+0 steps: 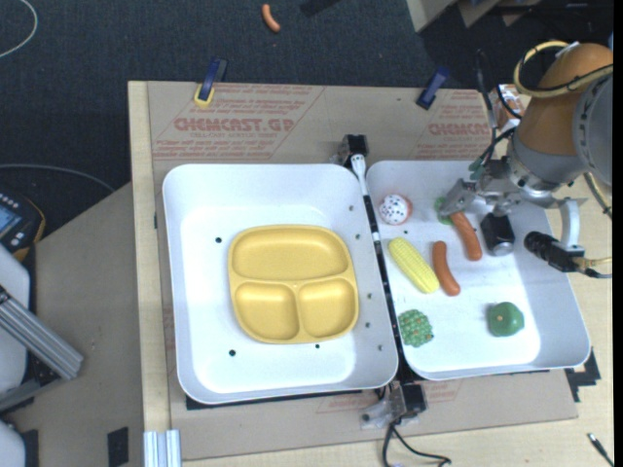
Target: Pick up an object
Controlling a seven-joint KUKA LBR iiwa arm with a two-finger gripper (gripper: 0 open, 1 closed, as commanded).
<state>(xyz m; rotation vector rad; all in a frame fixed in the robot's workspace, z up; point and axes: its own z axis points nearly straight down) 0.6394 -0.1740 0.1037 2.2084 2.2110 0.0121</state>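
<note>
While the left bin [190, 261] holds a yellow tray [292, 282], toy foods fill the right bin [555, 319].

Two white bins: left bin [185, 290], right bin [555, 343]. One yellow divided tray [292, 282]. Two sausages [446, 267] [466, 235]. One corn cob [413, 265], one broccoli floret [416, 328], one green pepper [504, 318], one spotted white ball [394, 208].

Left bin [195, 261]: the yellow tray [292, 282] fills its middle, bare floor all around.
Right bin [555, 309]: crowded upper left; open floor between broccoli [416, 328] and green pepper [504, 318].
</note>
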